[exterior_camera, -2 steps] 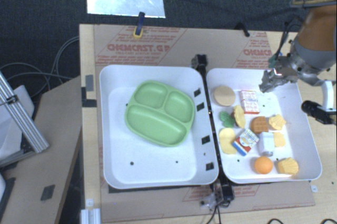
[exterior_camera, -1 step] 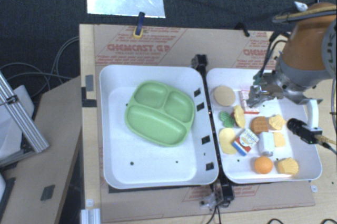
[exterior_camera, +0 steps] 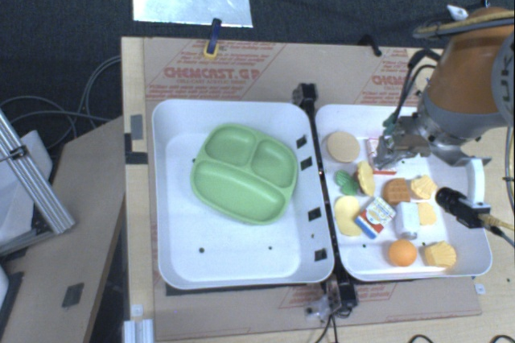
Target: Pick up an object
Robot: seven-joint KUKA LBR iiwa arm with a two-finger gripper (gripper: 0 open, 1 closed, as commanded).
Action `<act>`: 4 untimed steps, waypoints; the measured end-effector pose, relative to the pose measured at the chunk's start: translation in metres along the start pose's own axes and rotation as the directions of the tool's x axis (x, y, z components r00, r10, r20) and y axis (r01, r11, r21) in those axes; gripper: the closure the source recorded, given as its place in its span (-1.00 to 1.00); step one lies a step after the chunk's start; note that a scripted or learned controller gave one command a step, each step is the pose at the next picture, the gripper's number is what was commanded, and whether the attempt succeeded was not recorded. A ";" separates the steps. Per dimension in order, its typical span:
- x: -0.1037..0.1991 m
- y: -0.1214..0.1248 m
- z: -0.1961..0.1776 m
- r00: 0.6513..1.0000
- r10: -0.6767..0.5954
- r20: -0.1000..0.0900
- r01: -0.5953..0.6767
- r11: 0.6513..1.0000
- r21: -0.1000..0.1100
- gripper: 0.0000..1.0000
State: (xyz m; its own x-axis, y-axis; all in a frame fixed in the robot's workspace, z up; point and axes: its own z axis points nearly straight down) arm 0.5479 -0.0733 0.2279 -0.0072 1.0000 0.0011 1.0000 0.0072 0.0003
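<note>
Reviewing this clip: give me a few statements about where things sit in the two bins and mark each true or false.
1. The green divided plate lies in the left bin. True.
2. The orange ball sits on the plate. False: it is in the right bin, near the front.
3. The hand is over the right bin. True.
4. The round tan disc lies in the left bin. False: it is at the right bin's back left.

The grey arm (exterior_camera: 471,104) reached in from the right, its orange band uppermost and its wrist bent downward. The gripper (exterior_camera: 386,156) hung low at the arm's left end, pointing down.
</note>
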 end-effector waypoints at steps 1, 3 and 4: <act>0.011 -0.013 0.005 1.000 0.001 0.001 -0.001 1.000 0.000 1.00; 0.004 -0.005 -0.006 1.000 0.006 0.001 -0.006 1.000 -0.002 1.00; 0.005 -0.009 0.012 1.000 0.006 0.001 -0.006 1.000 0.000 1.00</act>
